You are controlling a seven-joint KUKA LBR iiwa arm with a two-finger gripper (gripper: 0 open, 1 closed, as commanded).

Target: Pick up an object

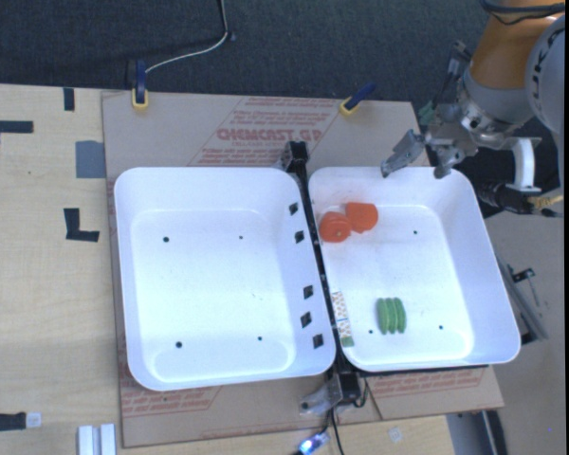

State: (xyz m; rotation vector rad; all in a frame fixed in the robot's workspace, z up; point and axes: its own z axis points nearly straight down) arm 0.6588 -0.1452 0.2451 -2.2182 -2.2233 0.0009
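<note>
I count two white bins: the left bin [209, 273] and the right bin [455, 263]. The right one holds two objects, one orange piece [348, 222] and one green piece [391, 315], well apart. My gripper [420, 157] hovers spread over its far rim, grasping nothing.

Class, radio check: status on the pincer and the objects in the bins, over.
Pincer open, above right bin's far rim, holding nothing. Orange object and green object lie in right bin. Nothing between.
</note>
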